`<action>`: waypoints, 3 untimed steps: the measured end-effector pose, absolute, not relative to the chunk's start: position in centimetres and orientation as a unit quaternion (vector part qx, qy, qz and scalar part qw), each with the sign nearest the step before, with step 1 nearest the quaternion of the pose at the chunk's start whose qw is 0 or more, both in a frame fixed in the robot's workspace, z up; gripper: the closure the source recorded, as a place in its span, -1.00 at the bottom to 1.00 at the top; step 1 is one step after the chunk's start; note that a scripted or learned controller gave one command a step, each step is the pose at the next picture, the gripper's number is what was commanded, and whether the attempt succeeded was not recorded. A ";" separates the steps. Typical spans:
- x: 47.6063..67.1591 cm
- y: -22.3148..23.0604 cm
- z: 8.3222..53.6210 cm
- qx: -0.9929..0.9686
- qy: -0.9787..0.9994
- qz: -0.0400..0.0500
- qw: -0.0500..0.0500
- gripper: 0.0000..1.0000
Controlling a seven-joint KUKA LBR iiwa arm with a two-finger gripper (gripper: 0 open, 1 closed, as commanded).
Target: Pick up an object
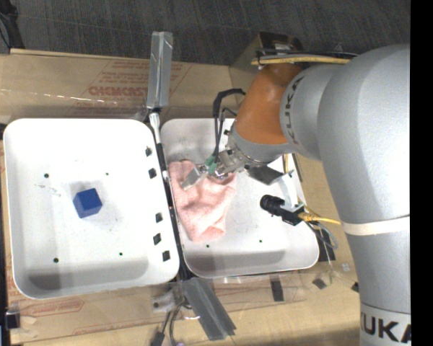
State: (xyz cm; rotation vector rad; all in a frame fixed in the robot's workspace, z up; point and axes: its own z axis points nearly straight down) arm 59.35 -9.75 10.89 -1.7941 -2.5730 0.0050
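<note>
A crumpled pink cloth (200, 202) lies in the right bin (274, 254), against its left wall. My gripper (206, 171) is down at the cloth's upper edge, with a metal finger resting on or in the fabric. A blue cube (87, 202) sits alone in the left bin (79, 265), left of centre. The arm's grey body and orange band hang over the right bin's far right part and hide it.
A row of black clips (156, 193) runs along the divider between the two bins. A grey metal bar (159, 67) stands behind the bins on the cardboard-covered bench.
</note>
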 end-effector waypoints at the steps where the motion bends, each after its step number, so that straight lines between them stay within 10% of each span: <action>1: 60.7 -10.9 9.3 -0.590 -0.807 0.000 0.000 -1.00; 3: 65.0 -12.8 9.3 -0.635 -0.773 0.000 0.000 -1.00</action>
